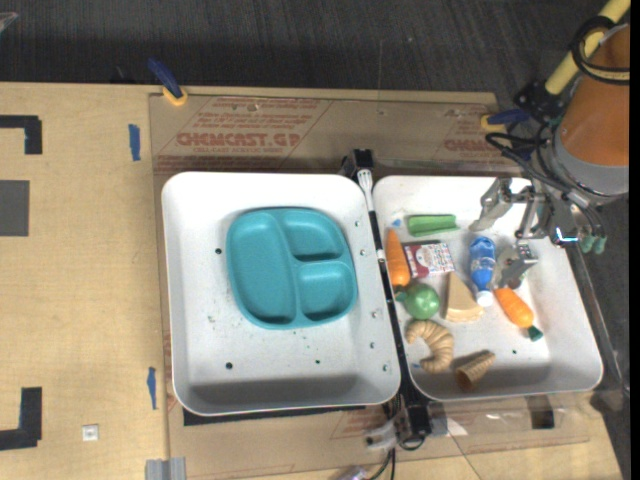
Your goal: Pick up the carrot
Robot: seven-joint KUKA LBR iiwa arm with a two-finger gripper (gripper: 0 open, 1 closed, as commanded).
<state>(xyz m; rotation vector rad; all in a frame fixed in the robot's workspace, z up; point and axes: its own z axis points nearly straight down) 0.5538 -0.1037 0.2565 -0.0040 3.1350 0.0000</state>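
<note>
Two shallow white plastic bins with rounded corners sit side by side on a brown cardboard-covered bench. The left bin carries one glossy teal tray with three compartments. The right bin carries a cluster of small toy foods. The carrot, a smooth orange cone with a green tip, lies near the bin's right edge, its long axis diagonal, green end toward the near right corner. A second orange piece lies along the left edge. Also present: one green cylinder, one green ball, one blue bottle, one tan croissant, one cone-shaped piece. The gripper hangs above the far right part of the bin, metal fingers spread apart, grasping nothing.
</note>
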